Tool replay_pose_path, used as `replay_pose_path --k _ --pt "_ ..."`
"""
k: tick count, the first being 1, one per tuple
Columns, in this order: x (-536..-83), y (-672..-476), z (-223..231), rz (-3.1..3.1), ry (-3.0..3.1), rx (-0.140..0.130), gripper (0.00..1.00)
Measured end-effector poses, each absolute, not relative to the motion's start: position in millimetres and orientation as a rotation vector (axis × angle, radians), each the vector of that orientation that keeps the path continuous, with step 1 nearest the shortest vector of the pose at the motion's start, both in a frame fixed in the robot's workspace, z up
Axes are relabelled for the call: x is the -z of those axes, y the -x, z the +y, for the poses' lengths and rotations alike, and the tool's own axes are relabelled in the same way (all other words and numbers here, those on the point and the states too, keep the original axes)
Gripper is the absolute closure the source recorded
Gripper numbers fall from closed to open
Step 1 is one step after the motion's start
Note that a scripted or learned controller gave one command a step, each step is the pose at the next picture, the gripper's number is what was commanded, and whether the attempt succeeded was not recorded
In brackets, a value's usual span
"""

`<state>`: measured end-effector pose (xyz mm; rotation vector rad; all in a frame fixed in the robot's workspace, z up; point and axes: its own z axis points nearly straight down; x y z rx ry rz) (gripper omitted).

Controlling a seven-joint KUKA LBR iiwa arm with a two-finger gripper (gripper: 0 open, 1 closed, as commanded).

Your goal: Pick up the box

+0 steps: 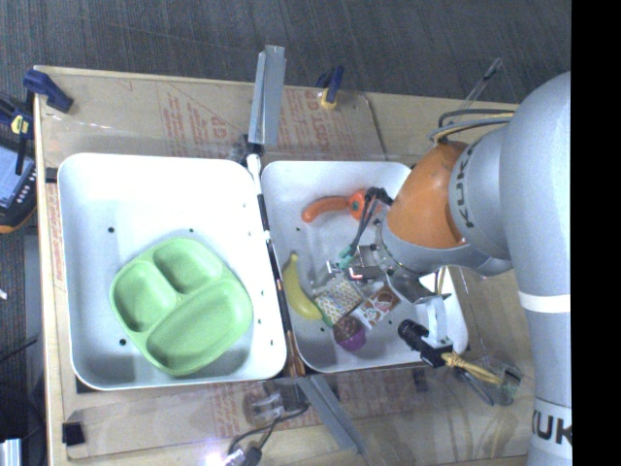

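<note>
A small flat box (pixel 351 304) with a speckled and brown printed face lies in the right bin (pixel 291 187), near its front. My gripper (pixel 357 264) hangs just above the box's far edge, low inside the bin, under the orange wrist band. The arm's bulk hides the bin's right side. Whether the gripper touches the box cannot be told from this view.
A yellow banana (pixel 299 289) lies left of the box along the bin's left wall. A purple cup (pixel 351 335) sits just in front of the box. An orange-handled tool (pixel 332 206) lies at the back. The left bin (pixel 87 192) holds a green divided plate (pixel 181 304).
</note>
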<state>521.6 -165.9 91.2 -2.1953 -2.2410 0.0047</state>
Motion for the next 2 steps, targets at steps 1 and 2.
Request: replay_pose_path --k 1,2 --pt "-101.0 -521.5 -166.4 -2.247 2.189 -0.008 1.00" --pt "-101.0 -521.6 -166.4 -2.247 2.189 -0.008 0.00"
